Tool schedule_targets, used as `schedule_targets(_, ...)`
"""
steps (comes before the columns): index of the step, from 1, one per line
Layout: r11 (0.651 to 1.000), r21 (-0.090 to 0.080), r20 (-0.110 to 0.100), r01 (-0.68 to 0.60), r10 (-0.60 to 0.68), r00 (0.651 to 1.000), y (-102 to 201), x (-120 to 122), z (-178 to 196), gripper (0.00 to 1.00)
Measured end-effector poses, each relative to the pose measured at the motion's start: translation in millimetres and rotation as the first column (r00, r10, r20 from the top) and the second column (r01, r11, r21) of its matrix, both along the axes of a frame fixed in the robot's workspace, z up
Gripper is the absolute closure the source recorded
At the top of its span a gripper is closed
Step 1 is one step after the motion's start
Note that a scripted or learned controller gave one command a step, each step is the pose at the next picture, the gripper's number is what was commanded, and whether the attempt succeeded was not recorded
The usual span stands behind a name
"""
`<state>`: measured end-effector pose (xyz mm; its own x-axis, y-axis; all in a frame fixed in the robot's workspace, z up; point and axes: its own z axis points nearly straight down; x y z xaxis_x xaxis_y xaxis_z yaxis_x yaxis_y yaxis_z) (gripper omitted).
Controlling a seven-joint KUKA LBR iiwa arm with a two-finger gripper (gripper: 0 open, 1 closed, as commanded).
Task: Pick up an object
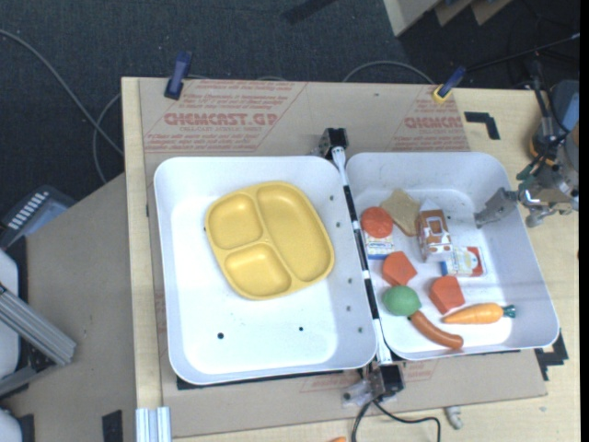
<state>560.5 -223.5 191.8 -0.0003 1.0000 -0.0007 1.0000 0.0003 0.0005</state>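
Right, I'm parked at the right bin's (515,247) far edge, gripper (502,205) above its rim, grip state unreadable, toys clustered inside—carrot (474,314) nearest front, an easy pick.

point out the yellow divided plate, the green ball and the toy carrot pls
Yellow three-compartment plastic plate (267,239): camera view, on the ridge where its compartments meet.
Small round green ball (400,300): camera view, on its top centre.
Orange toy carrot with green tip (473,314): camera view, on the middle of its orange body.

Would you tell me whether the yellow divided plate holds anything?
Empty: the yellow plate shows three bare compartments in the left bin.
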Motion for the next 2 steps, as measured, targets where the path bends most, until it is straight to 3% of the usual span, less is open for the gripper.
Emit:
schedule_targets(1,1.0,0.001,0.014,-0.002,0.002,1.0,43,87,-74,0.0)
schedule_targets(2,1.0,0.001,0.001,0.0,0.0,1.0,97,59,-107,0.0)
